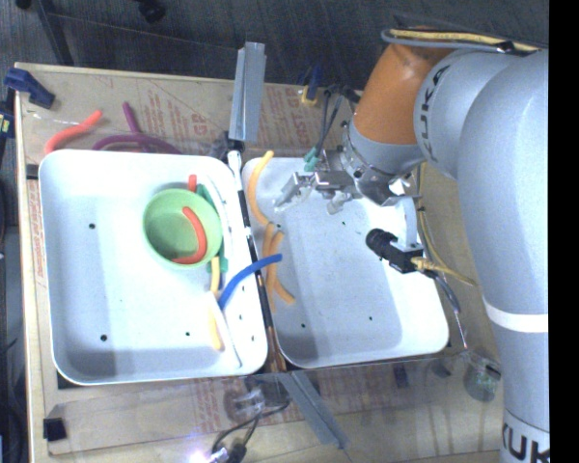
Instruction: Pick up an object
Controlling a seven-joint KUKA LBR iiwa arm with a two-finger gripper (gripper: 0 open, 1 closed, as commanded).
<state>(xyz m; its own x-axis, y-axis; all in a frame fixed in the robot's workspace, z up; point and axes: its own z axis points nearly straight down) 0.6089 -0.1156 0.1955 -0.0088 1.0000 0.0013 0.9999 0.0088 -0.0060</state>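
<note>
A: The arm (482, 162) filled the right side of the frame, its gripper (309, 186) hanging over the upper part of the right bin (367, 336). Fingers?

B: Apart, as far as I could judge, with nothing between them.

A: Nearest candidate?

B: Judgement only: the yellow curved piece (259, 177) at the upper-left corner of the right bin, just left of the gripper. It lay against the bin wall, so a descent should come in clear of the rim and straddle the piece across its narrow width; a wall-side finger could jam.

A: Containers, largest contents first.

B: Left bin (77, 307): a green bowl (179, 225) at centre frame with a red strip (195, 230) curled inside it; a yellow stick (215, 321) lower right of the bowl. A blue strip (246, 278) bridged the divide between both bins. Right bin: an orange strip (278, 273) along its left wall.
</note>
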